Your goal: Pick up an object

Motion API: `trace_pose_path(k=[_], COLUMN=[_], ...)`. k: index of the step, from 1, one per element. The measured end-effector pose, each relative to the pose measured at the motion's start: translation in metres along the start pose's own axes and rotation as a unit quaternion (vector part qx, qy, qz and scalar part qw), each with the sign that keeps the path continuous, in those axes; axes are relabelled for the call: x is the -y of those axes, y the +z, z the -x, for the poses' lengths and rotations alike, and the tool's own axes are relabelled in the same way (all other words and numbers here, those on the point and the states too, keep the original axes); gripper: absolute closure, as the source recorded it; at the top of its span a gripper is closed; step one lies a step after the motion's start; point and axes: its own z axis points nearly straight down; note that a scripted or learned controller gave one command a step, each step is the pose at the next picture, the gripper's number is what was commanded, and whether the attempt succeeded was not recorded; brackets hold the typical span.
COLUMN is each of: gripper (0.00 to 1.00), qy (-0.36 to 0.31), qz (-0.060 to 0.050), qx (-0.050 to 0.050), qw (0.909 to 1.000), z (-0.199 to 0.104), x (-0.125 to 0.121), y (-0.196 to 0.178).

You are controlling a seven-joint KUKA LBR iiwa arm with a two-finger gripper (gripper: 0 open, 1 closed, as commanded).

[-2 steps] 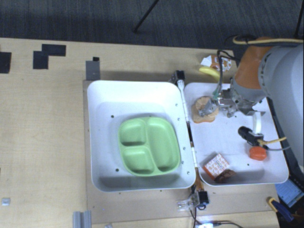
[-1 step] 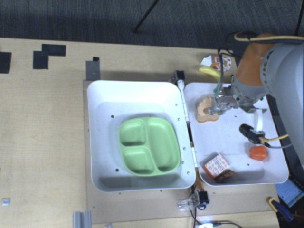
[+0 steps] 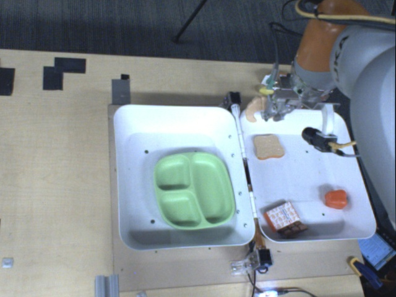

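The claw (image 3: 274, 109) is seen over the far left corner of the right-hand bin (image 3: 306, 178), just beside a pale peach item (image 3: 252, 111); its state cannot be told. 3 more objects are recorded there: tan slice (image 3: 268, 146), orange piece (image 3: 336, 198), patterned box (image 3: 284, 218).

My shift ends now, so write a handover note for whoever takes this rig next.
Gripper: at the far end of the right bin, no object seen in it.
Things: bread slice, orange piece and patterned packet lie in the right bin; green divided plate lies in the left bin.
Done: nothing picked up yet.
Left: grasp and lift one object.
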Motion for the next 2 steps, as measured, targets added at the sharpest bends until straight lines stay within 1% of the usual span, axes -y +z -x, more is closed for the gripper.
trace_pose_path(k=[1, 2], gripper=[0.0, 0.0], qy=[0.0, 0.002], qz=[-0.001, -0.001], qx=[0.0, 0.001], qw=[1.0, 1.0], z=[0.001, 0.043], x=[0.001, 0.038], y=[0.001, 0.101])
